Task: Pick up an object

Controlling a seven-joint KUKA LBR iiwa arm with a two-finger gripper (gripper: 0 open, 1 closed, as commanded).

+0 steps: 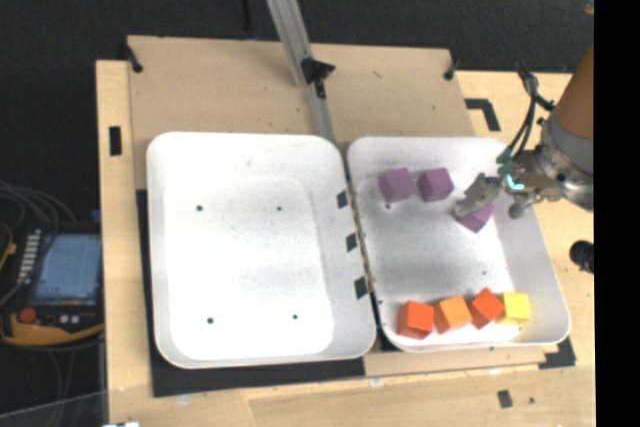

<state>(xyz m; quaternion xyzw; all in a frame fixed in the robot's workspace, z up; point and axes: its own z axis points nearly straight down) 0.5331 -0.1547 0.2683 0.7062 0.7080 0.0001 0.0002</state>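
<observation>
The right bin (pixel 440 260) holds two purple cubes (pixel 396 184) (pixel 434 183) side by side near its far edge. A third purple cube (pixel 481 219) lies to their right, partly covered by one grey finger (pixel 470 204). My gripper (pixel 493 209) hovers over that cube at the bin's right side with its fingers spread; the cube sits by the left finger, not clamped between both. Along the near edge stand, in a row, a red-orange cube (pixel 415 318), an orange cube (pixel 453 312), a red cube (pixel 487 306) and a yellow cube (pixel 516 305).
The left bin (pixel 250 245) lies beside the right one, their rims meeting at a divider with black clips (pixel 355 240). A slanted metal pole (pixel 285 15) rises behind the bins. A handheld pendant (pixel 60 275) lies off the bench at far left.
</observation>
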